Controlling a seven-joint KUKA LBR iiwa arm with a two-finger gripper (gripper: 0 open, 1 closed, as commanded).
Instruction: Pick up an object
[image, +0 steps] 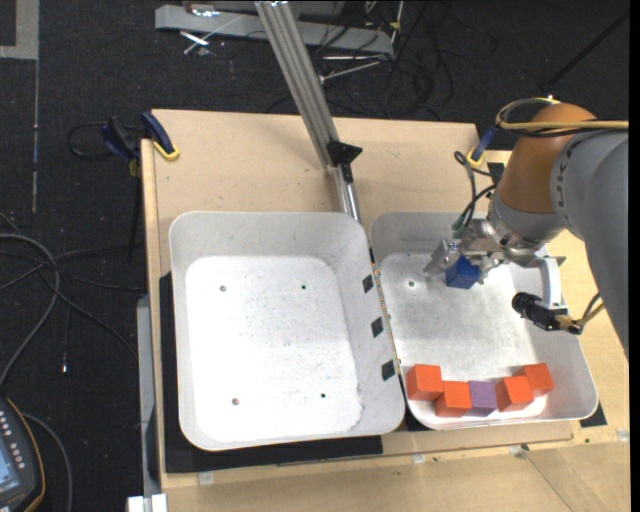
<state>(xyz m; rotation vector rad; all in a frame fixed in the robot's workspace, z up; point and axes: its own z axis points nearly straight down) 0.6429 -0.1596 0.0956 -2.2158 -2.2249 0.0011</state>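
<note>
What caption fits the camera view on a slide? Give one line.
Gripper holds a blue block above the right bin; orange and purple blocks line its near wall.

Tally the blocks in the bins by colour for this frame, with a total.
Orange blocks: 4, first at, along the right bin's near wall
Purple block: 1, in that row
Blue block: 1, at the gripper
Total: 6

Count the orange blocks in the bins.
4, all along the right bin's near wall: far left, lower left, right of the purple block, far right. None seems hidden.
</note>
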